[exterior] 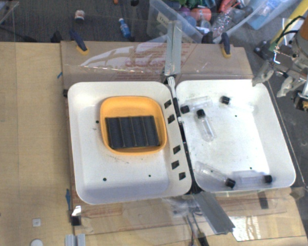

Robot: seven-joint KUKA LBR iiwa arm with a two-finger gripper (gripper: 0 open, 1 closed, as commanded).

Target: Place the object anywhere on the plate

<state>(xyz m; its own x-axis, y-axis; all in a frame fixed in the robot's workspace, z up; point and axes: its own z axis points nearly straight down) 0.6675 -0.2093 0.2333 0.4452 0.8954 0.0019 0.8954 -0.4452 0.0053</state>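
Observation:
An orange plate (109,108) sits in the left bin (87,178). A dark grey ridged block (132,132) lies flat in the middle of the plate. My gripper (274,81) hangs at the far right, over the upper right corner of the right bin (282,152) and far from the plate. Its two pale fingers (261,76) stand apart, open, with nothing between them.
The right bin holds several clear tubes with black caps: one near the middle (205,126), one by the divider (191,107), two along the front (215,175) (252,178). A small black cap (225,100) lies alone. A clear crate of toys (210,4) stands behind the bench.

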